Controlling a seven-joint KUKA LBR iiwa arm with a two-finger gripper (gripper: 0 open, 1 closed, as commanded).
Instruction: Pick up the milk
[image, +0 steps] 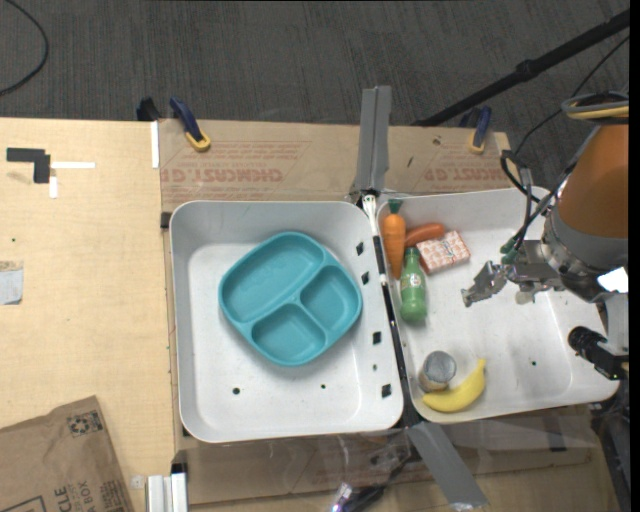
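My pincer (483, 287) empty and slightly parted over the right bin (540, 385), right of the green bottle (413, 289), carrot (394, 237) beyond it

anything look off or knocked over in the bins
Nothing is spilled or damaged. In the right bin the green bottle lies on its side beside the carrot, and the can rests against the banana. The teal divided plate sits skewed in the left bin.
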